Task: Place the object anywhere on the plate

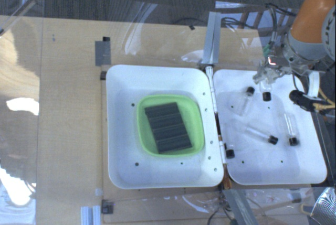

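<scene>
Left bin (118,129): I log a green plate (195,114) with a dark ribbed block (168,127) lying on it. Right bin (310,166): clear vials with black caps, one (261,134) near centre, one (290,127) toward the right, one (244,101) at the far left. Gripper (268,76) sits over this bin's far edge; I cannot tell its state.

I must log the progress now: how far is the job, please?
Looks done: a dark ridged block already lies on the green plate in the left bin. In hand: the gripper is at the right bin's far edge. Left: clear tubes lie there.
</scene>
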Controlling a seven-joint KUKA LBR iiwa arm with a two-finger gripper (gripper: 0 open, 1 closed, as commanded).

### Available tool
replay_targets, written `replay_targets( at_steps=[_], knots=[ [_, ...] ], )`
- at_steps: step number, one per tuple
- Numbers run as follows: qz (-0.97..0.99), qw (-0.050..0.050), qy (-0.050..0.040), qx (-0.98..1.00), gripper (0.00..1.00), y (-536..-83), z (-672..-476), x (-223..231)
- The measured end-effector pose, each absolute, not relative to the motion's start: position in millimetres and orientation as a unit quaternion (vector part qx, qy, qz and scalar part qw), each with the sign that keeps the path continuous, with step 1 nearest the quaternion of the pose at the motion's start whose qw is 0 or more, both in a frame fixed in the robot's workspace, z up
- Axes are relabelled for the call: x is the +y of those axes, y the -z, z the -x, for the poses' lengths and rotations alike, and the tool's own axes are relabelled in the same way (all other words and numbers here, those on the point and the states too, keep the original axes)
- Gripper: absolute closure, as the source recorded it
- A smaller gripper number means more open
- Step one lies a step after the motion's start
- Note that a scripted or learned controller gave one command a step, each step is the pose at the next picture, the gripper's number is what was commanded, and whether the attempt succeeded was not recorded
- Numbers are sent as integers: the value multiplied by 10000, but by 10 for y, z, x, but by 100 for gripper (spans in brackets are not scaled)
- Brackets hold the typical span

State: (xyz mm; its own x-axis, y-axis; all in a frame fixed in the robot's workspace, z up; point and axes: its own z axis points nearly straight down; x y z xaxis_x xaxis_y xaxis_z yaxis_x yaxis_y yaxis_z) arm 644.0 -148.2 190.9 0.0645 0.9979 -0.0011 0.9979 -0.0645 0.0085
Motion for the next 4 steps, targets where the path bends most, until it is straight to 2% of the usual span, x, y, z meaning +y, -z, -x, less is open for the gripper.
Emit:
replay_targets(
  at_steps=[1, 2, 3, 4],
  knots=[
    [-6883, 14, -15, 7254, 100, -1688, -6009, -881],
    [-6217, 18, -21, 7832, 100, -1857, -5492, -267],
    [-6220, 21, -22, 7830, 0, -1858, -5493, -272],
    [-6396, 33, -25, 7687, 0, -2495, -5067, -657]
  ],
)
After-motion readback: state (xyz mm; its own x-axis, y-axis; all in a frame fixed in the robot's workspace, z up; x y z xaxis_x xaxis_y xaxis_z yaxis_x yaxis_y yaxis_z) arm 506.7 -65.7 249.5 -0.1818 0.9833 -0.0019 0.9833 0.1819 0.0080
